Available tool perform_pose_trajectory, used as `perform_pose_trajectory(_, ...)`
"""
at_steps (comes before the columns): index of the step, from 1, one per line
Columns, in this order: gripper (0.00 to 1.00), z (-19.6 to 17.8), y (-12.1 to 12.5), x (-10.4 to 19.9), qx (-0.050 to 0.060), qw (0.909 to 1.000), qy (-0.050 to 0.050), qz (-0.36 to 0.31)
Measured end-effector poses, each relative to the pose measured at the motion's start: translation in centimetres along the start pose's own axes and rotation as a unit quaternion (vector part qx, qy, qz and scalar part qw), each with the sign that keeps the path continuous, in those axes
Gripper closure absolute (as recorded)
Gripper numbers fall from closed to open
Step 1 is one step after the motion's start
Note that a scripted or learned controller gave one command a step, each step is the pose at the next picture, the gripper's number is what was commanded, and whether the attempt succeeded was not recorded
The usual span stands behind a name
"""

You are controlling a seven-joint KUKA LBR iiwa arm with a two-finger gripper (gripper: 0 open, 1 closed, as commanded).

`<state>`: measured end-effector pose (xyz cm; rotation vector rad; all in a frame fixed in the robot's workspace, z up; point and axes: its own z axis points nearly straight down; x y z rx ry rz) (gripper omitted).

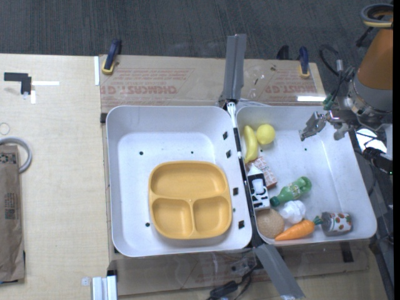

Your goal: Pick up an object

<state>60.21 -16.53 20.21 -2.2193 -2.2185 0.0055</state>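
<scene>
Right bin (350, 167) holds the pickable stuff, mostly along its left wall and 6 o'clock edge: yellow banana (249, 144) with a lemon (266, 134) touching it, green bottle (291, 191) tilted, orange carrot (295, 230), small patterned can (335, 222) lying down. Gripper (325, 125) hovers at the bin's 1 o'clock corner, fingers apart, nothing between them. Left bin (125, 167) carries a yellow divided plate (189, 200) (three compartments). Pale wooden bench (50, 167), dark carpet (156, 11) at 12 o'clock.

The pale wooden bench (56, 167) carries two shallow white plastic bins: one (122, 167) well left of the grey two-finger gripper (326, 125), the other (350, 167) directly beneath it, touching side by side.
</scene>
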Motion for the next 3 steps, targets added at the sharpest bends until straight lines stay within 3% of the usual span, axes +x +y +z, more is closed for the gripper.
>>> perform_pose_trajectory(1,0.00,10.4,5.3,6.5,-0.002,0.9975,-0.001,-0.070)
perform_pose_trajectory(2,1.00,9.7,5.3,6.4,0.000,0.9975,-0.001,-0.070)
perform_pose_trajectory(3,1.00,1.4,-2.1,11.2,0.001,1.0000,0.000,-0.008)
